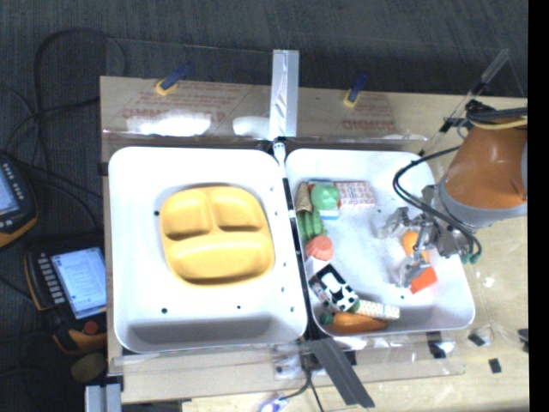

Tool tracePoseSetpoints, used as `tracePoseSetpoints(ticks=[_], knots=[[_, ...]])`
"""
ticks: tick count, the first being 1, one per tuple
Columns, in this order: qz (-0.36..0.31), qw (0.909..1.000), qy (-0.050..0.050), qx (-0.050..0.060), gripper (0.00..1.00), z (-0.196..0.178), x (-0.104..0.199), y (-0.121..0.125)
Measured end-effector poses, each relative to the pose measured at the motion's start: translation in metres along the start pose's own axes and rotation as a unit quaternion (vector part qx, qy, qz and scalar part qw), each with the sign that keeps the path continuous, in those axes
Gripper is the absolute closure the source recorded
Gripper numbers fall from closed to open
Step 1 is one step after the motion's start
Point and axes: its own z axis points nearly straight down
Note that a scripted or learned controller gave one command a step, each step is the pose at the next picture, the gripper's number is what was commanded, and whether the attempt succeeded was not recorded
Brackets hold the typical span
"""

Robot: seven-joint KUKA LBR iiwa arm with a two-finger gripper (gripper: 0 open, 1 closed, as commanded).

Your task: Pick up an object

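A: Largest items? 
B: Left bin [129, 230] with yellow tray [218, 233]; right bin [377, 163].

A: Gripper [410, 249]? 
B: Low in right bin, fingers spread, straddling an orange object [414, 240], not clamped.

Arm [485, 174] cut off at right edge; gripper [412, 251] blurred, orange items beneath indistinct.

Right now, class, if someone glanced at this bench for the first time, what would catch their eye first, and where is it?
The big yellow plastic tray with three compartments stands out, lying alone in the left white bin. Next comes the grey arm with its orange band, reaching into the right white bin from the right. Small toys crowd that bin's left side, among them a green block and an orange carrot.
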Motion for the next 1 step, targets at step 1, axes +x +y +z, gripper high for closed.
tracePoseSetpoints(ticks=[1], knots=[[0.019, 0.9998, 0.004, -0.001, 0.0, 0.0113, -0.0156, 0.0245]])
